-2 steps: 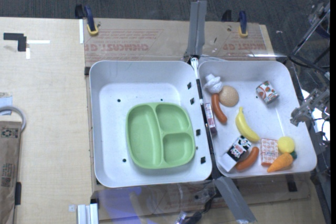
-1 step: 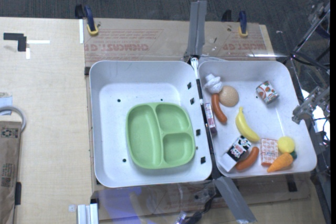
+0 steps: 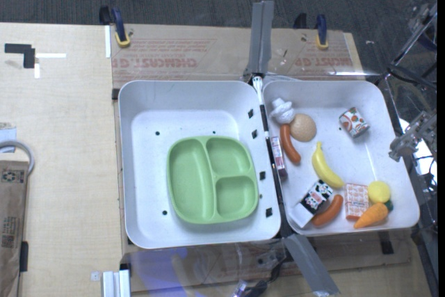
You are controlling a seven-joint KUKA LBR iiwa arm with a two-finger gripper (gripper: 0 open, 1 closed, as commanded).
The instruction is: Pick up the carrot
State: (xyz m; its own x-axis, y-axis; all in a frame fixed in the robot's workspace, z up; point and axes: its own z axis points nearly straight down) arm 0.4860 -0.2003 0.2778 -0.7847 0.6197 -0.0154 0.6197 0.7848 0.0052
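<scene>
The small orange plastic toy carrot (image 3: 370, 215), lying in the right white bin (image 3: 389, 108), looks light, rigid and slick, best pinched across its thick middle; I cannot tell the jaws' state.

Two bins sit side by side on the tabletop (image 3: 62, 122); the left bin (image 3: 139, 149) holds a divided plate (image 3: 212, 179). In the right bin (image 3: 375, 97), the carrot (image 3: 370, 215) lies at the near right corner, just beside the lemon (image 3: 379, 191) behind it and a small carton (image 3: 357, 199) to its left. A banana (image 3: 325, 167) lies mid-bin, a sausage (image 3: 327, 211) near the front, and a bread roll (image 3: 303, 127) toward the back.
</scene>
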